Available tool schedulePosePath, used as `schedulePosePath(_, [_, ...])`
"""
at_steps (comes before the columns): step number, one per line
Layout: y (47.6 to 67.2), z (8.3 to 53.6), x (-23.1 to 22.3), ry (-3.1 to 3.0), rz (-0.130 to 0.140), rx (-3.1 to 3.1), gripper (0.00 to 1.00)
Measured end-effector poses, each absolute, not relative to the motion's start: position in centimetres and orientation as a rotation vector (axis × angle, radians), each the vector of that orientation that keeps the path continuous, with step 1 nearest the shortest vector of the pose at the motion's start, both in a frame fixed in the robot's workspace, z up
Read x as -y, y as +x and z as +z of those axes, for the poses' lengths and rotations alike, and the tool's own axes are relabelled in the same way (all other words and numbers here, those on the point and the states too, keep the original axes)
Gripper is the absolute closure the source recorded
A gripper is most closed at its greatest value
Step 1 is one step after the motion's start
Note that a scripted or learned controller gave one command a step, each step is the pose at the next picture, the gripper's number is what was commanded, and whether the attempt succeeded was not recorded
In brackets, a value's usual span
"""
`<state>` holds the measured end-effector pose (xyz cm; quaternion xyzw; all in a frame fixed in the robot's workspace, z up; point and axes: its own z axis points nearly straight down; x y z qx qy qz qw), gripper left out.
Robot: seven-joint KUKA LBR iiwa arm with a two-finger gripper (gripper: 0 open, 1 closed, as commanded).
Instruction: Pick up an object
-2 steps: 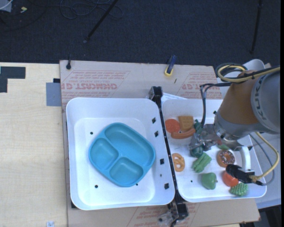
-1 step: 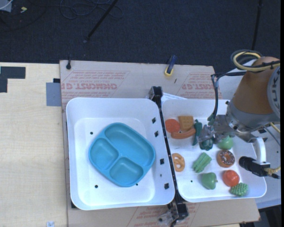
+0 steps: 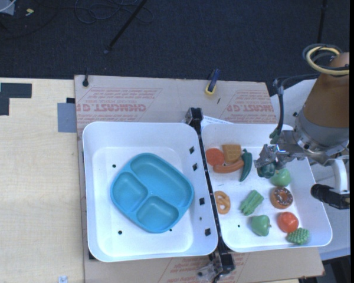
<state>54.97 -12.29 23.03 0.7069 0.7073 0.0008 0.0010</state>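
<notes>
the left bin point(image 3: 94, 158) carries a blue divided plate point(image 3: 151, 191) near its middle. in the right bin point(image 3: 236, 135), against the dividing wall, lie a tomato point(image 3: 214, 156), a hot dog point(image 3: 227, 167) and a pretzel point(image 3: 222, 201); a dark green pepper point(image 3: 246, 165) runs lengthwise toward the far edge. further right sit a green pod point(image 3: 251, 201), a green bell pepper point(image 3: 260, 224), a donut point(image 3: 281, 197), a red fruit point(image 3: 288, 221) and a broccoli piece point(image 3: 298, 236) at the near right corner. the pincer point(image 3: 267, 165) hangs by the right edge, and whether it is parted or closed cannot be told. a round green fruit point(image 3: 281, 177) lies just beside it, toward the near right, probably the closest target.
</notes>
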Motion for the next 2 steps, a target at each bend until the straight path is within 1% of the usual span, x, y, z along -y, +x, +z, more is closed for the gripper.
schedulePosePath(1, [54.5, 23.8, 7.2, 2.220, -0.001, -2.229, 1.00])
schedulePosePath(2, [52.5, 23.7, 1.4, 2.220, -0.004, -2.231, 1.00])
